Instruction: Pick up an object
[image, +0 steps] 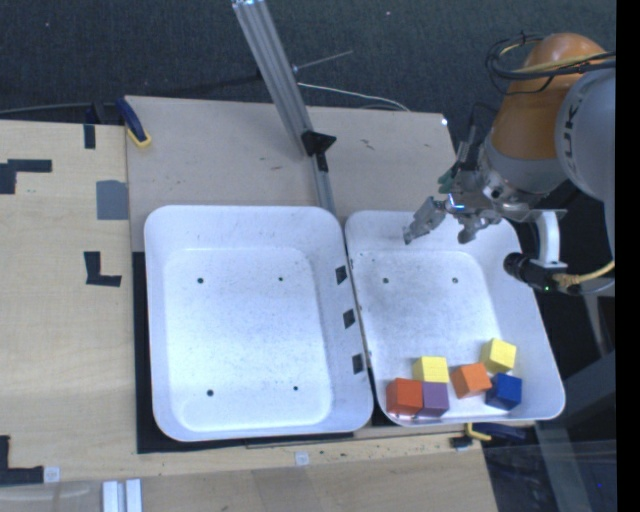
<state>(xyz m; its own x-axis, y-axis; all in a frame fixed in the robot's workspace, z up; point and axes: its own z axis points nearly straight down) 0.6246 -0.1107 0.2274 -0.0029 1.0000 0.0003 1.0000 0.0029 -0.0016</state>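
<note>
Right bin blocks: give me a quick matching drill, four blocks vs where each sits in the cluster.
Blocks:
1. red block
2. blue block
3. purple block
4. orange block

Places:
A. far right of the cluster, below a yellow block
B. far left of the cluster
C. between the two yellow blocks
D. right beside the red one, below a yellow block

Pairs: 1-B, 2-A, 3-D, 4-C
</note>
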